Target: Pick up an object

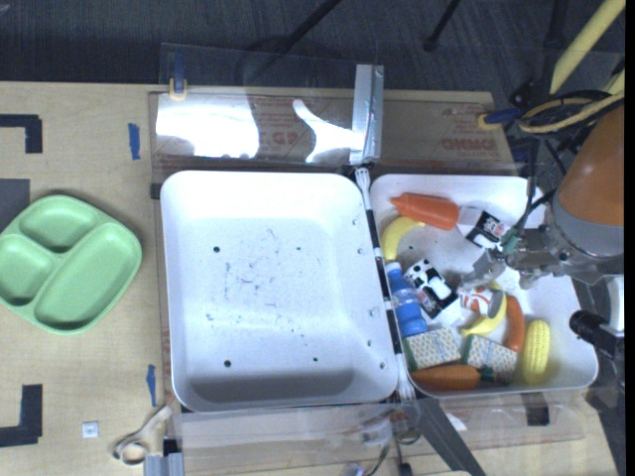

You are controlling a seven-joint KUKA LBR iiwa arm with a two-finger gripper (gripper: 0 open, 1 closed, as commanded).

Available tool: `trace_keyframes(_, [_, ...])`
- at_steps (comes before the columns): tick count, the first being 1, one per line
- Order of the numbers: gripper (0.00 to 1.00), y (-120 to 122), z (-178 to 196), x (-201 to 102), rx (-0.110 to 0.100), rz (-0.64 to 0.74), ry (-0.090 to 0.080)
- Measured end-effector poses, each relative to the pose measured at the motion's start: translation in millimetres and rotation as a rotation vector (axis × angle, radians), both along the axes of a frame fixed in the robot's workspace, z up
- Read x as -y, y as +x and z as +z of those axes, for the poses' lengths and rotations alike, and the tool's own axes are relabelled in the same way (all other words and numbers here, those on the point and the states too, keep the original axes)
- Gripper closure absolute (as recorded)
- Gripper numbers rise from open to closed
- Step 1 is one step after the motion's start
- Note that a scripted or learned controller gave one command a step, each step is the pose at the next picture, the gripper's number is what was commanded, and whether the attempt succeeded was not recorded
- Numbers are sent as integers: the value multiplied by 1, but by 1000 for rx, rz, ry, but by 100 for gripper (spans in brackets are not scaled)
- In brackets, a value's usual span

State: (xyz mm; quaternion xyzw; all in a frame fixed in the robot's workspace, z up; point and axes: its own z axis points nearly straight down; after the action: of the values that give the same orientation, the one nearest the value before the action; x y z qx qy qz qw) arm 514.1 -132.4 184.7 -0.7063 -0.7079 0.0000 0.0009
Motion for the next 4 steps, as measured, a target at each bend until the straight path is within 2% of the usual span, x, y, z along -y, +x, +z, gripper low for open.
trace_keyframes(1, [0, 77, -98, 35, 5, -22, -1])
trace_keyframes(2, [0, 57, -99, 25, 3, -780, -2])
trace_keyframes(3, [100, 58, -88, 24, 4, -777, -2])
trace_keyframes(4, [100, 80, 10, -43, 1, -501, -2])
